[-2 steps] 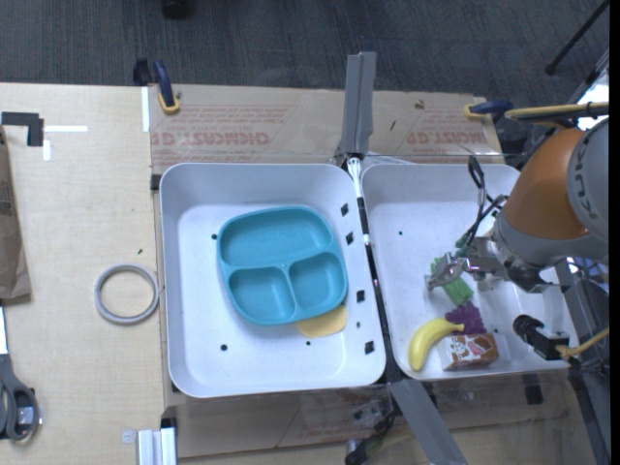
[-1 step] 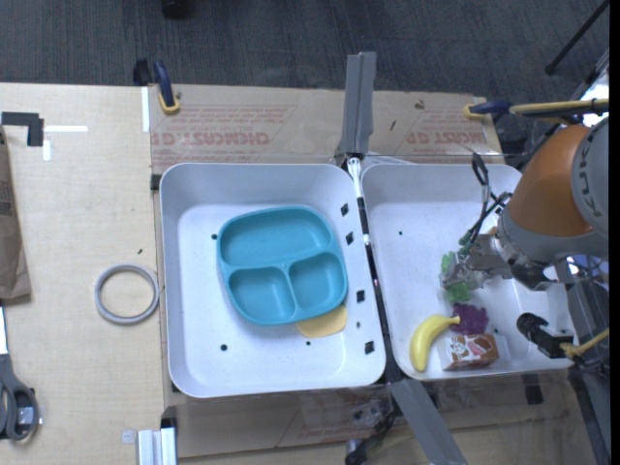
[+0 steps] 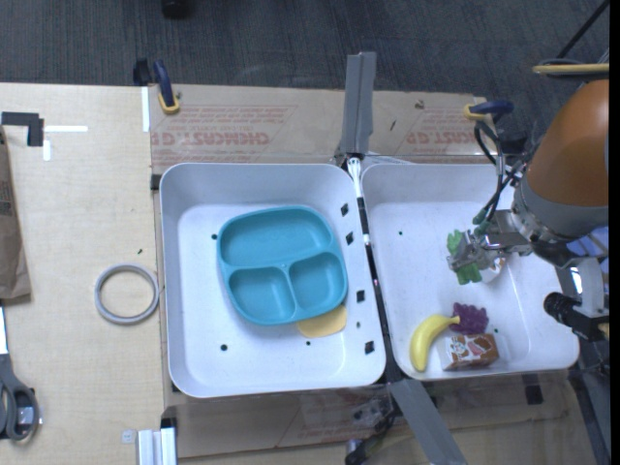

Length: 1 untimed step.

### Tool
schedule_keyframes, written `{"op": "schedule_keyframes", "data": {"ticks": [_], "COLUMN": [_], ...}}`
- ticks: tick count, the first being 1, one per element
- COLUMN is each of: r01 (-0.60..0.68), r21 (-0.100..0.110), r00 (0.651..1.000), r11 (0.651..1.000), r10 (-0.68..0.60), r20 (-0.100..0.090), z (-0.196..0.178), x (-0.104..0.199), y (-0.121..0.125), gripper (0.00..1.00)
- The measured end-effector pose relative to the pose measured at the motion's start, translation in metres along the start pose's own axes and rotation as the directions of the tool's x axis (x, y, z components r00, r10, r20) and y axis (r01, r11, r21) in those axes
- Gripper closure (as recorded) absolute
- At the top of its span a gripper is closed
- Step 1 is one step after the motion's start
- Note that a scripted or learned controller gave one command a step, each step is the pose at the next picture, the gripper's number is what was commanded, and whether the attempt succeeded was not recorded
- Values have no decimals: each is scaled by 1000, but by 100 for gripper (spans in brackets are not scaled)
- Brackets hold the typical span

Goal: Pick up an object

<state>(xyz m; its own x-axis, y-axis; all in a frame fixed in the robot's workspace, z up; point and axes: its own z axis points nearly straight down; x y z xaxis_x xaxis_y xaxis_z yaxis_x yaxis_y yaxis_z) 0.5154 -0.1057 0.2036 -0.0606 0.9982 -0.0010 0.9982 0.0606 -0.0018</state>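
Observation:
My gripper (image 3: 469,254) hangs over the middle of the right bin (image 3: 407,216), reaching in from the right under the orange band of the arm. A leafy green toy (image 3: 468,271) sits between its fingers, green showing above and below them. Toward the bin's front lie a yellow banana (image 3: 424,341), a purple bunch of grapes (image 3: 471,317) and a small brown carton (image 3: 472,351), all close together and apart from the gripper.
The left bin (image 3: 194,356) holds a blue divided plate (image 3: 282,264) with a flat yellow piece (image 3: 326,324) poking out under its front edge. On the bench to the left lie a grey tape ring (image 3: 127,293) and scissors (image 3: 15,410).

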Motion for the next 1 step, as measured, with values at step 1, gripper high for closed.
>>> {"op": "schedule_keyframes", "data": {"ticks": [1], "r01": [-328], "r21": [3], "r00": [945], "r11": [945], "r10": [328], "r20": [-1], "z": [7], "x": [17], "y": [-17], "gripper": [100]}}
